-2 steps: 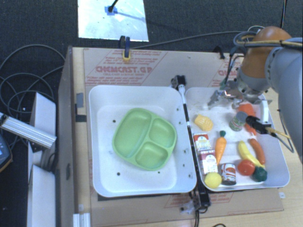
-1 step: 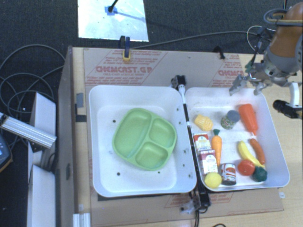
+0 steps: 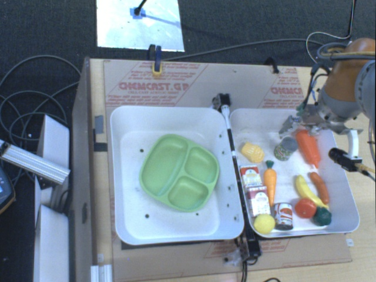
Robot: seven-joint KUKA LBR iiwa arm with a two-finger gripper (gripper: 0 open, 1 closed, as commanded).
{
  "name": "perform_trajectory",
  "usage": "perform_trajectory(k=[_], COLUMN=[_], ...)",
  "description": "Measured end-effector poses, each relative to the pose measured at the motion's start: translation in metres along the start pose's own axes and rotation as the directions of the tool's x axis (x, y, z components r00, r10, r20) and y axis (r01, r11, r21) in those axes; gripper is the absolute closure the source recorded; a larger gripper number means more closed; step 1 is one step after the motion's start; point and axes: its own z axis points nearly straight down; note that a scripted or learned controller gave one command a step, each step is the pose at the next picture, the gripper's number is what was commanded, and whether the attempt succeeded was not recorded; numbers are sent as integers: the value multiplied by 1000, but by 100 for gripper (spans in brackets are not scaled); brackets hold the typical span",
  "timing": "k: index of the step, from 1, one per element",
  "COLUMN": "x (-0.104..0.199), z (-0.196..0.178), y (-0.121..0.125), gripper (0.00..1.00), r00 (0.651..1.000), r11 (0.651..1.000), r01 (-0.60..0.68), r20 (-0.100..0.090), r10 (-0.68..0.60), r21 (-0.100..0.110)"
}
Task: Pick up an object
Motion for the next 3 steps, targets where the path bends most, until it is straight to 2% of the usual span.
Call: perform_trajectory(k=[1,2,3], x=[-8,-12,-12], z=[6,23,13], y=[-6,-15,-15], gripper=[0,0,100], r00=[1000,1000,1000], r11=[1000,1000,1000], r01=[-1,-4,-3], r20=[4,-5,-5], r10=[1,4,3], r21=[-4,15,14])
